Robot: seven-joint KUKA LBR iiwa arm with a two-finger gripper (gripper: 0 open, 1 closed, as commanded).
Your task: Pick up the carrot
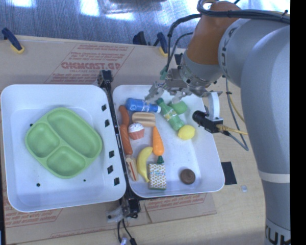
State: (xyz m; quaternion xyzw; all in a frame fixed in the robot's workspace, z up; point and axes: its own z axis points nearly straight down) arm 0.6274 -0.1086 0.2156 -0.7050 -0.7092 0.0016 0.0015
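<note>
1. Plainly, in the camera view the carrot lay untouched in the right bin, near its middle, orange body pointing up the frame and its green end just above the small juice carton.
2. A banana sat just to its left, a hot dog above it and a lemon to its right.
3. The hand hovered over the far end of that bin, above the blue bottle and green bottle, apart from the carrot.
4. Whether the hand was parted or closed I could not tell; nothing showed in it.
5. By my judgement, the pick had not begun: reaching, closing and lifting all remained.
6. The left bin held a green divided plate.
</note>
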